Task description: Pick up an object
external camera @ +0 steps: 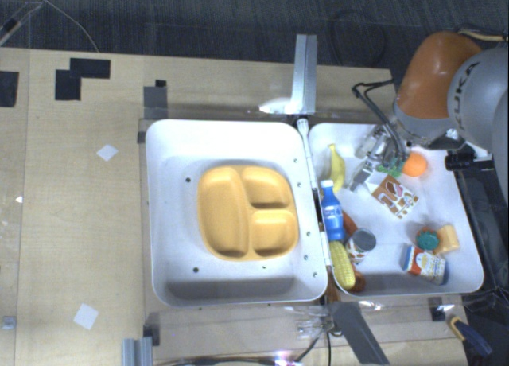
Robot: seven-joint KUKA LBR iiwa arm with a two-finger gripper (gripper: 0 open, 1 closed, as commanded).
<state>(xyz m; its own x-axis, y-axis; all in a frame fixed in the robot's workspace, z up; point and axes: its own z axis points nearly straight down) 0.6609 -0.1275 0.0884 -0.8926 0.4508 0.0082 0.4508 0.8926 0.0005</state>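
The claw (371, 159) partly hides a green item (393, 168), identity unclear.

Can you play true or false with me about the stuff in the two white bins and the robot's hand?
1. The yellow divided tray lies in the left bin. True.
2. The blue bottle lies in the left bin. False: it is in the right bin, by the wall between the bins.
3. The hand is over the right bin. True.
4. The orange ball sits on the yellow tray. False: it is in the right bin, near the hand.
5. The banana is in the right bin. True.
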